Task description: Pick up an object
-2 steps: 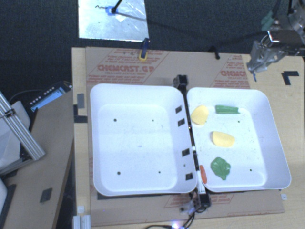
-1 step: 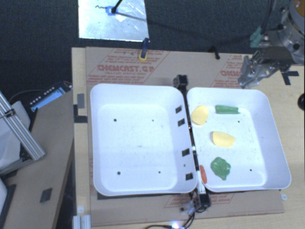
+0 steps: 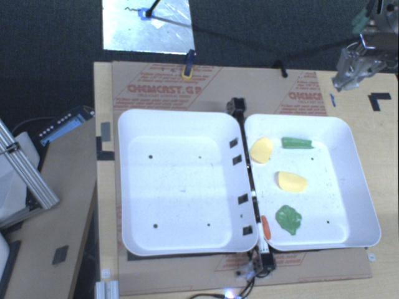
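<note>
Camera view: the tool (image 3: 350, 73), whose opening cannot be judged, is held above the worktop beyond the right bin (image 3: 358, 167), where the yellow pieces (image 3: 291, 181) lie flat, so a descent may be wasted in skidding off them.

Two smooth, slightly glossy white plastic bins (image 3: 181, 124) sit on a matt brown cardboard sheet (image 3: 262, 86) printed with red lettering, over a pale wood-look bench (image 3: 103, 104), with a shiny crinkled metal plate (image 3: 146, 17) on dark, rough-looking carpet (image 3: 50, 42) behind.
</note>
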### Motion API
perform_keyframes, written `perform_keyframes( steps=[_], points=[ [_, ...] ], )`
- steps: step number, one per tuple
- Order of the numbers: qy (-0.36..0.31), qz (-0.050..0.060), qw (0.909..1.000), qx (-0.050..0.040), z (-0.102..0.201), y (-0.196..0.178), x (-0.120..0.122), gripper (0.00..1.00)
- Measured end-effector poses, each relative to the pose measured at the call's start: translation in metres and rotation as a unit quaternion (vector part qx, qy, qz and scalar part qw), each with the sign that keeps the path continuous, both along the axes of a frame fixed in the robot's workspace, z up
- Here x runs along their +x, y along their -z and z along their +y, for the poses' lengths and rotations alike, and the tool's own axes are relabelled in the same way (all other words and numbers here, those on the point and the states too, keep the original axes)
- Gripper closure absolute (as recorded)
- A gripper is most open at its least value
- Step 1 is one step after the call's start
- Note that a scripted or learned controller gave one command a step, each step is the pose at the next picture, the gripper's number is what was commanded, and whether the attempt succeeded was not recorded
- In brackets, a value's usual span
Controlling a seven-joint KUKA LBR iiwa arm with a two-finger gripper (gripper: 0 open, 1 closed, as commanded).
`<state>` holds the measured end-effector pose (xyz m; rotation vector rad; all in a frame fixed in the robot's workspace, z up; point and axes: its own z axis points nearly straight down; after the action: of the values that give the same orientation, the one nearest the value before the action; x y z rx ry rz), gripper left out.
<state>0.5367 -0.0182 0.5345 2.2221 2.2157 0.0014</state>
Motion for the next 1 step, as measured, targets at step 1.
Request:
perform_keyframes(
  steps=[1],
  points=[
    [-0.004, 0.0, 1.0, 0.0016, 0.0252, -0.0012, -0.0431, 1.0]
  ],
)
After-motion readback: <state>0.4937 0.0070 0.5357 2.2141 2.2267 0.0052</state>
